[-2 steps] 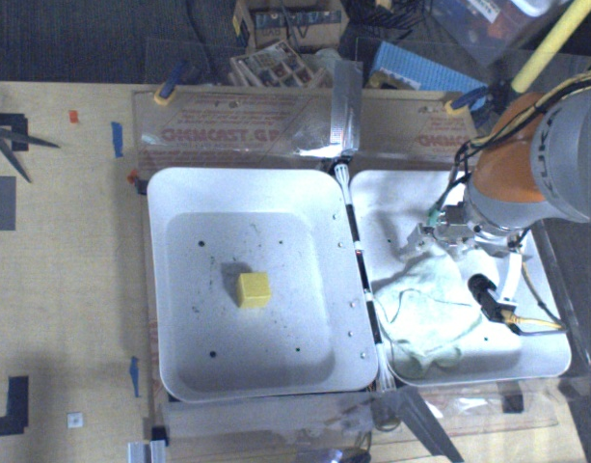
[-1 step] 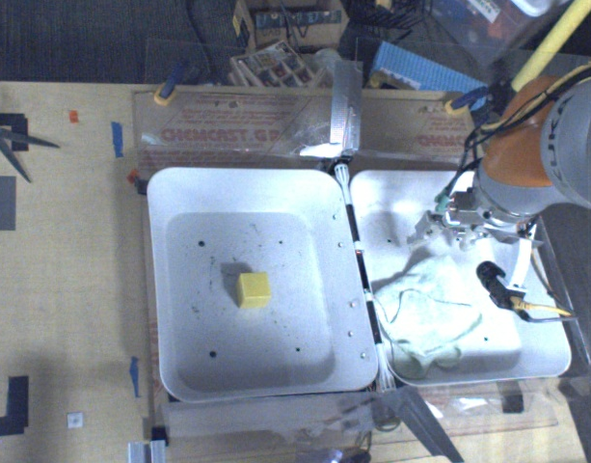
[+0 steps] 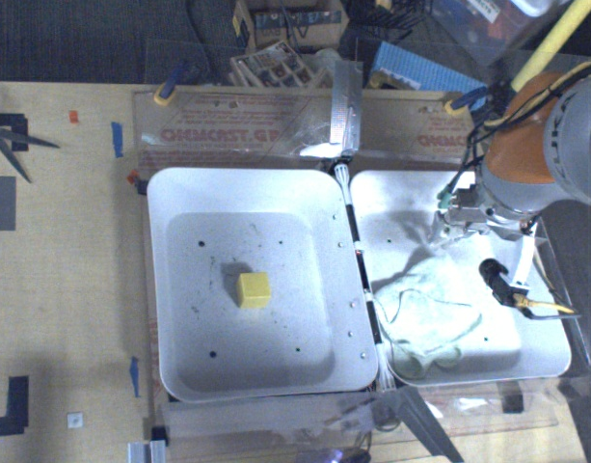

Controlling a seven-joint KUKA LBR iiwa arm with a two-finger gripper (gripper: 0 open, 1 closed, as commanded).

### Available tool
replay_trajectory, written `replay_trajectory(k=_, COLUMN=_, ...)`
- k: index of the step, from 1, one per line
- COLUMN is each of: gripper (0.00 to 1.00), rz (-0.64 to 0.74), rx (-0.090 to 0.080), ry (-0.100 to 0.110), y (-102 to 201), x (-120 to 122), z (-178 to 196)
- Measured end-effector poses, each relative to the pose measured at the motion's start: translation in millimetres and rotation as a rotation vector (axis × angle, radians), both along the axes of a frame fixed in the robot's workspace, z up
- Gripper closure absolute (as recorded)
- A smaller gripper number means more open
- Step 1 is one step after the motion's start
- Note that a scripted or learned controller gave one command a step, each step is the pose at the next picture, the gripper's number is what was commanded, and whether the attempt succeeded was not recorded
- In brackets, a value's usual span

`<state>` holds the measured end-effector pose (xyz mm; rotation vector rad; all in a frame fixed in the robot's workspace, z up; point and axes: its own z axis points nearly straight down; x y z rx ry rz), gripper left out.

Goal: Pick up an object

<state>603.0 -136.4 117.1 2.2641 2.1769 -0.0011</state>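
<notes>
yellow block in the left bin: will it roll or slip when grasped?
The yellow block looks cube-like with flat faces, so it probably won't roll and should sit stably between parallel fingers. It seems small and likely light, perhaps foam or wood, so a nudge may slide it across the smooth left bin. It lies apart from the walls.

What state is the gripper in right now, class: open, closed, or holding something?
Gripper: over the right bin; cannot be told whether open or closed. The yellow block lies in the left bin, apart from it.

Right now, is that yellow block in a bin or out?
In: the yellow block lies on the left bin's floor, untouched.
</notes>
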Motion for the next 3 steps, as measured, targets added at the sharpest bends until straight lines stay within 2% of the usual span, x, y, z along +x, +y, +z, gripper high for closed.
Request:
replay_trajectory(k=1, gripper=1.00, rz=-0.456, rx=-0.001, ry=0.002, y=-31.9, x=4.7, z=-4.8)
replay_trajectory(k=2, gripper=1.00, rz=-0.869, rx=-0.001, ry=0.005, y=-42.2, x=9.0, z=48.0)
replay_trajectory(k=3, gripper=1.00, rz=-1.325, rx=-0.003, ry=0.004, y=-63.8, x=2.1, z=116.8)
